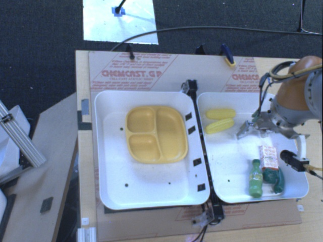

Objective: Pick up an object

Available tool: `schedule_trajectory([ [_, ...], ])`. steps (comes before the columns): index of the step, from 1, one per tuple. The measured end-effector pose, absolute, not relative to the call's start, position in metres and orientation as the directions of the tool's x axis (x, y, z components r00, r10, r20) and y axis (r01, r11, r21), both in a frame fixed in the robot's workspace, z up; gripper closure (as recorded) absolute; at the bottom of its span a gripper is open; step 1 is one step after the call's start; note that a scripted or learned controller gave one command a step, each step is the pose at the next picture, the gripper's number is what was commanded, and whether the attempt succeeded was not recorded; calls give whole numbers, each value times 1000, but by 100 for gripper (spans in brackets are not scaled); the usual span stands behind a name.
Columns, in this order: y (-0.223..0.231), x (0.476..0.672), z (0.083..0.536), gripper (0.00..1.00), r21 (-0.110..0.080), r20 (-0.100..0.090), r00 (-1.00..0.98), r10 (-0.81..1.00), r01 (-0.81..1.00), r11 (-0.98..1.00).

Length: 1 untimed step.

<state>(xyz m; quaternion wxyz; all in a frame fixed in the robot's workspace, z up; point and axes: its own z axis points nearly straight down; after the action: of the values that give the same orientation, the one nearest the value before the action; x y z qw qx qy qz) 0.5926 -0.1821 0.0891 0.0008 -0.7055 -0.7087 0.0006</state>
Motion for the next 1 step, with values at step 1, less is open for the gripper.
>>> schedule_trajectory([
  [1, -182, 594, 85, 0, 1, -1, -3, 1000, 1000, 3],
])
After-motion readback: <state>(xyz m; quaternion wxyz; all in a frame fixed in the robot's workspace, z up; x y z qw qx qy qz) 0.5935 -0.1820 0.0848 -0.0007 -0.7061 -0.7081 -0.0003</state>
